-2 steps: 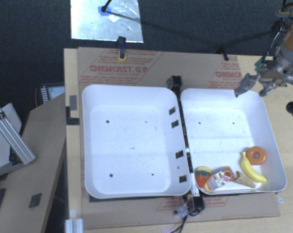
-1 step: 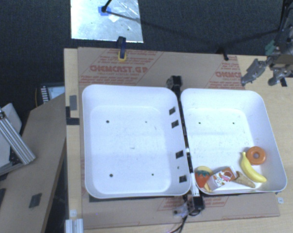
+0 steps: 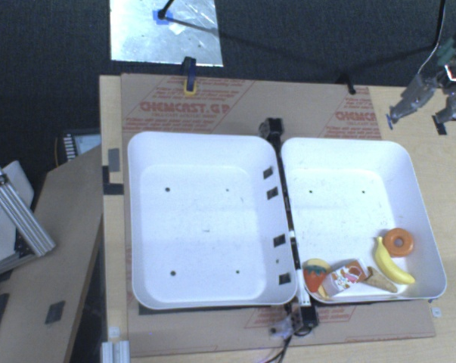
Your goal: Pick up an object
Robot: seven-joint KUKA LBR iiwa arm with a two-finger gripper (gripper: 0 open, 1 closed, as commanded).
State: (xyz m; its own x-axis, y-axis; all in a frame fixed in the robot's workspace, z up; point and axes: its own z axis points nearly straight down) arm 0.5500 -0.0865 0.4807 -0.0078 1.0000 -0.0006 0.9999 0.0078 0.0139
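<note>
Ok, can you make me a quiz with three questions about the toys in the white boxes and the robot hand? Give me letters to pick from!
1. Where do the toys lie?
A. in the near right corner of the right bin
B. in the middle of the left bin
C. on the silver sheet

2. What colour is the banana?
A. blue
B. yellow
C. pink

3. What is the gripper doing?
A. pressing on the banana
B. lying in the left bin
C. hanging above the bench, past the right bin's far right corner, away from the toys

Answers:
1 A: the banana, orange ring, small carton and the rest crowd that corner.
2 B: it is plainly yellow.
3 C: it sits at the view's upper right, with nothing between its fingers.
</note>
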